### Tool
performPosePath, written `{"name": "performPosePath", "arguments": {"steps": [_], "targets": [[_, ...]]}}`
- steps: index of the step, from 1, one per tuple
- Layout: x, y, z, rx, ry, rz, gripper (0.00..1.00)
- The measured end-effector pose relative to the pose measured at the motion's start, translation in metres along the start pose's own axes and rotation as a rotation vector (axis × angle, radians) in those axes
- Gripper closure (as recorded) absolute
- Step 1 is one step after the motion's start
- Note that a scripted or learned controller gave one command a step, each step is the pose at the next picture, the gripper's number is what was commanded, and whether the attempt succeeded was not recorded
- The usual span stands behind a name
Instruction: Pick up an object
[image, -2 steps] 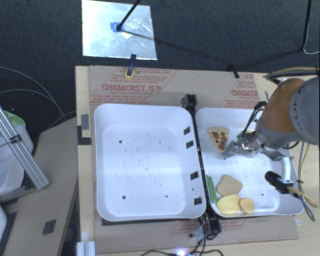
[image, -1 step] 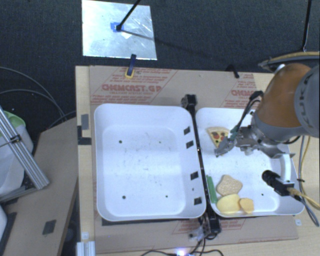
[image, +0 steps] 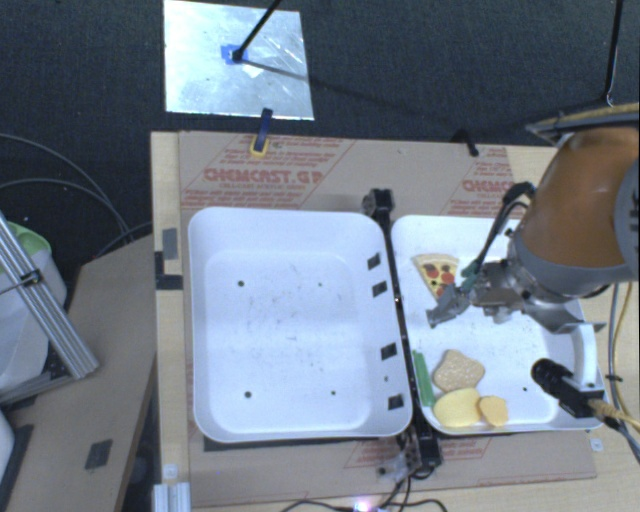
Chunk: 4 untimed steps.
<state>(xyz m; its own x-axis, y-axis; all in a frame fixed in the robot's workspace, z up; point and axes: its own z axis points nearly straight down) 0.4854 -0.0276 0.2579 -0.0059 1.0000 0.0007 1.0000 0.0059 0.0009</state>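
The right white bin (image: 500, 228) holds a toy pizza slice (image: 437, 272) near its far left. A brown bread-like slice (image: 458, 371) lies toward the bin's front, with a pale yellow piece (image: 455, 408) and a smaller orange-yellow piece (image: 492, 410) just in front of it. A thin green piece (image: 422, 378) lies along the bin's left wall. My gripper (image: 446, 308) hangs low over the right bin, just in front of the pizza slice and behind the bread slice. Nothing shows in its grip.
The left white bin (image: 290, 320) sits beside the right one, with a black divider rail (image: 395, 310) between them. Both rest on a cardboard sheet (image: 300, 170). My arm's orange and grey body (image: 585, 215) covers the right bin's right side.
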Motion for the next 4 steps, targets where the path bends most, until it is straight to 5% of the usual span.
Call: {"name": "performPosePath", "arguments": {"steps": [1, 2, 3, 4], "targets": [[0.059, 0.003, -0.170, -0.016, 0.002, -0.005, 0.00], [0.208, 0.001, -0.077, 0.005, 0.001, -0.010, 0.00], [0.200, 0.003, -0.092, -0.002, 0.001, -0.001, 1.00], [0.157, 0.003, -0.129, -0.004, 0.000, 0.006, 1.00]]}}
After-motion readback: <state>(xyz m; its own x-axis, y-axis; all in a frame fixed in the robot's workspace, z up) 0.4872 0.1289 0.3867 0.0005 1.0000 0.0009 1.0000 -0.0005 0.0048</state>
